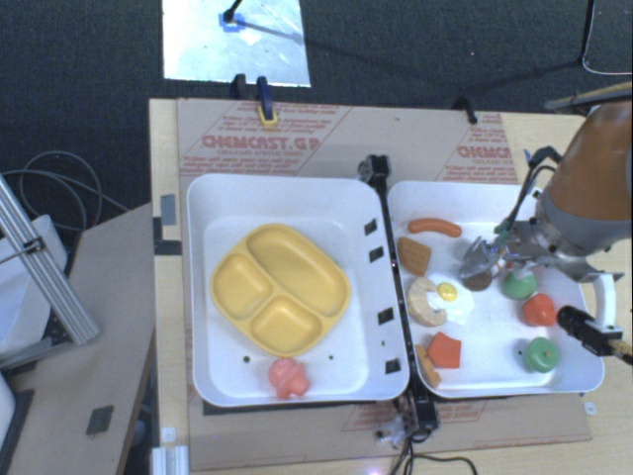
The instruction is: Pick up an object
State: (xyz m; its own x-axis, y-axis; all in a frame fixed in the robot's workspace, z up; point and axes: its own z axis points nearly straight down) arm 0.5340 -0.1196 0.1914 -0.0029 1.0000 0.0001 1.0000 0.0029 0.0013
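My gripper [483,258] hangs low over the middle of the right bin [495,364], reaching in from the right. Just below its tip lies a small brown piece [477,281], partly hidden by it; nothing visibly sits in its grasp. Around it lie toy foods: a sausage [433,228], a brown wedge [414,256], a fried egg [452,296] overlapping a tan round [423,306], an orange-red block [444,350], a green ball [518,287], a red tomato [539,311] and a green apple [540,354].
The left bin [198,295] holds a yellow divided plate [280,287] and a pink toy [288,377] near its front wall. A black divider [393,285] runs between the bins. The arm's grey and orange body [593,186] overhangs the right bin's far right side.
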